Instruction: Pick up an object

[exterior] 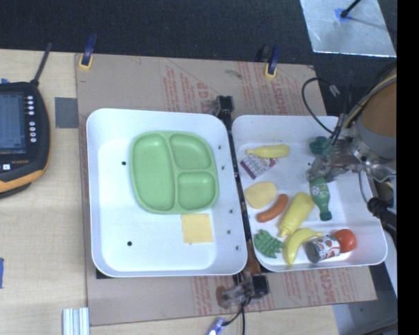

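Tomato (pixel 346 239) and can (pixel 324 249) lie at the near edge of the right bin (pixel 363 260), below your claw (pixel 326 167). You see the claw low over the green bottle (pixel 321 198), near its cap end; finger state cannot be told. Left of it lie a yellow mustard bottle (pixel 295 213), sausage (pixel 272 208) and banana (pixel 297 243). Far left, the green divided plate (pixel 173 172) sits in the left bin (pixel 105 243).

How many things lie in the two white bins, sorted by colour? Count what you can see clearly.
Green: 3, plate, bottle, leafy vegetable
Yellow: 5, cheese slice, corn, potato, mustard bottle, banana
Red or orange: 4, wrapper, sausage, can, tomato
Total: 12
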Motion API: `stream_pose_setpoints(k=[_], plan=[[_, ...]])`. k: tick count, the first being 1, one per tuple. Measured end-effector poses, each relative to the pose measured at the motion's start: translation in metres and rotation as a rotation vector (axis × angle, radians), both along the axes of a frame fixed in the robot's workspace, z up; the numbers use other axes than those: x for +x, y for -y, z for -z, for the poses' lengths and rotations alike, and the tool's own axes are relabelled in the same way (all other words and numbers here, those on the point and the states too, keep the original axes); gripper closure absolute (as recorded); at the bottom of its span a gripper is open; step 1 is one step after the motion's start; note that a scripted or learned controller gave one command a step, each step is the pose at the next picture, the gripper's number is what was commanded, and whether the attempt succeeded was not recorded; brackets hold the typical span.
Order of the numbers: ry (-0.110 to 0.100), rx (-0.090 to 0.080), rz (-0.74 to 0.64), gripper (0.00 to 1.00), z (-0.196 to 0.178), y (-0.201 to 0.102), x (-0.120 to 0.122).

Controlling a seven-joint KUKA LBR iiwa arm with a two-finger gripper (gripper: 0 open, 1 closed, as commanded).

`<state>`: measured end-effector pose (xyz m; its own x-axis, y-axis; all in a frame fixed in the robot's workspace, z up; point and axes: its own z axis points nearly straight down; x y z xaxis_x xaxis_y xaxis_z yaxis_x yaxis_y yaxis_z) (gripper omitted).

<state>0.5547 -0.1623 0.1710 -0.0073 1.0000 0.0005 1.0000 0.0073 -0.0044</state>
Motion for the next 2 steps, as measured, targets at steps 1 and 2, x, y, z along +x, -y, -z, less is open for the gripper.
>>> stream_pose_setpoints(k=[1, 2], plan=[[0.003, 0.001, 0.003, 1.0, -0.031, -0.03, 0.077], [0.002, 0.001, 0.002, 1.0, -0.063, -0.055, 0.091]])
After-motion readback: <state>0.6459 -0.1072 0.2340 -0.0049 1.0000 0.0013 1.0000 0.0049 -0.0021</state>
